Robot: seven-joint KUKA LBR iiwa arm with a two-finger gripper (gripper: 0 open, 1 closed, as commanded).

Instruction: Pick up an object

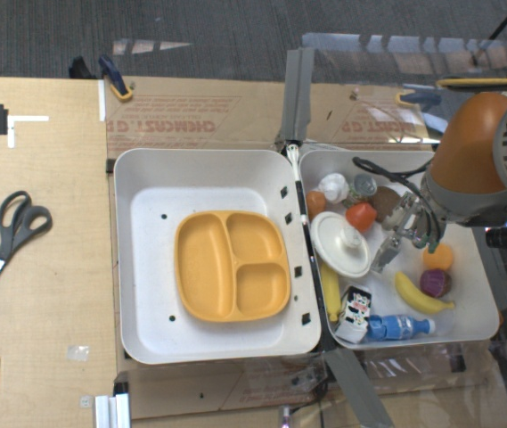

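My gripper (396,242) hangs over the middle of the right bin (476,328), just right of a white bowl (340,242). It is open and nothing sits between its fingers. Around it lie a red tomato (360,216), a brown round item (387,201), a small orange fruit (439,258), a purple plum (435,283) and a yellow banana (421,296). A blue bottle (399,328) and a black-and-white cow-patterned item (355,311) lie at the front of the bin. A second yellow banana (331,292) lies along the bin's left wall.
The left bin (137,239) holds a yellow divided plate (233,265). Scissors (10,233) lie on the wooden bench to the far left. A white item (332,186) and an orange ball (315,201) sit at the back of the right bin.
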